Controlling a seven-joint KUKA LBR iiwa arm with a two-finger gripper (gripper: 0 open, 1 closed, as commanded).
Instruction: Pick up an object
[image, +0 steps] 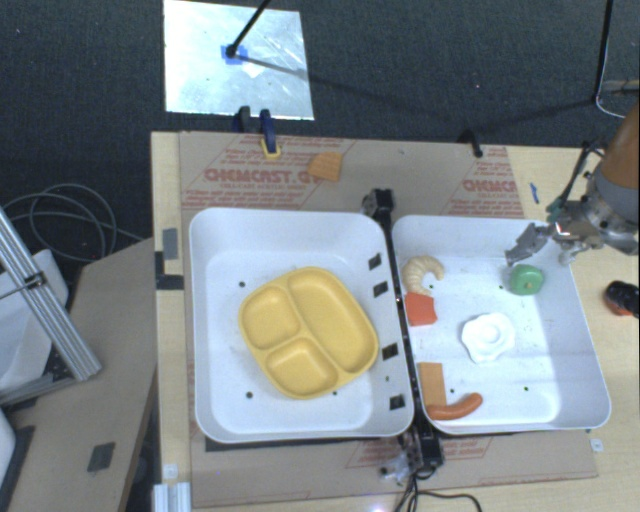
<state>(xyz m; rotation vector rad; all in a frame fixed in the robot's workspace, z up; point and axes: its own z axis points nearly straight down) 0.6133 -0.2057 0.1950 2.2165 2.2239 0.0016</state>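
Yellow tray (307, 343), green toy (526, 280), white fried egg (487, 337), orange sausage (455, 405).

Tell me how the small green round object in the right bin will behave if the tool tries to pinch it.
The small green round object looks rounded, so it may roll or squirt sideways under a push. It seems small and probably light. It lies apart from the white fried-egg toy, so a slip likely disturbs nothing. The tool sits just above it in the view.

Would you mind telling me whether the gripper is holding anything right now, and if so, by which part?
Nothing is held. The gripper hovers open above the right bin, just beside the green object, which lies on the bin floor.
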